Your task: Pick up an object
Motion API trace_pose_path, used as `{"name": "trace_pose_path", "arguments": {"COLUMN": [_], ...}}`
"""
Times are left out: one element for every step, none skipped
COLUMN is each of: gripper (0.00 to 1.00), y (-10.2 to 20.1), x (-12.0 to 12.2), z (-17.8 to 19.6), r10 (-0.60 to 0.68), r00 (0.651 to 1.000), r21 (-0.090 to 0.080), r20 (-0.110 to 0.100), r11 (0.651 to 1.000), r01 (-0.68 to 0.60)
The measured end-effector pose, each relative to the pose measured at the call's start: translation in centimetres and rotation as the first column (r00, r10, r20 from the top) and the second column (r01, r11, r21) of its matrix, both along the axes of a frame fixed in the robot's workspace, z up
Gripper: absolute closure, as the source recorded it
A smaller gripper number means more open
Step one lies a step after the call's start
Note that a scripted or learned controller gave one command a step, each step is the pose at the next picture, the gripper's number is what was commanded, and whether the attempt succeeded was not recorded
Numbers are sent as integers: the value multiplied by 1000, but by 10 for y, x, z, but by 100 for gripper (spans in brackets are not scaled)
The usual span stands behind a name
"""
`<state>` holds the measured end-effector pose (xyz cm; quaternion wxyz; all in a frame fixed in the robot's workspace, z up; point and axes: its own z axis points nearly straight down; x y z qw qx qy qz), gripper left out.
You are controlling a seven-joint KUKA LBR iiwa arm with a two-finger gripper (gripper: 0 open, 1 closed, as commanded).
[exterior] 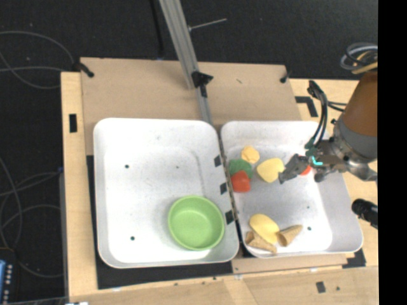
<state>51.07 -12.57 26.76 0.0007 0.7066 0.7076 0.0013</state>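
Note:
My gripper (306, 169) hangs over the right bin (337, 234), near its right-middle, with its two dark fingers spread apart. A small orange-red bit (306, 168) shows in the gap between them; I cannot tell whether it is touched. Just left of the left finger lies a yellow piece (270, 169). Further left are a smaller yellow piece (250, 154), a green piece (238, 166) and a red piece (241, 182) by the bin's left wall. Near the front edge lie a yellow lump (262, 225) and two tan cone-like pieces (290, 235).
The left bin (127, 170) holds a green bowl (196, 222) at its front right. A slanted metal pole (181, 37) rises behind the bins. The arm's grey body and orange band (362, 113) stand over the right bin's right edge.

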Motion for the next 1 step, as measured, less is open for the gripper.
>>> {"name": "trace_pose_path", "arguments": {"gripper": [0], "y": [-5], "x": [2], "z": [-43], "r10": [-3], "r00": [1000], "r21": [-3], "r20": [-6], "r11": [1000], "r01": [3]}}
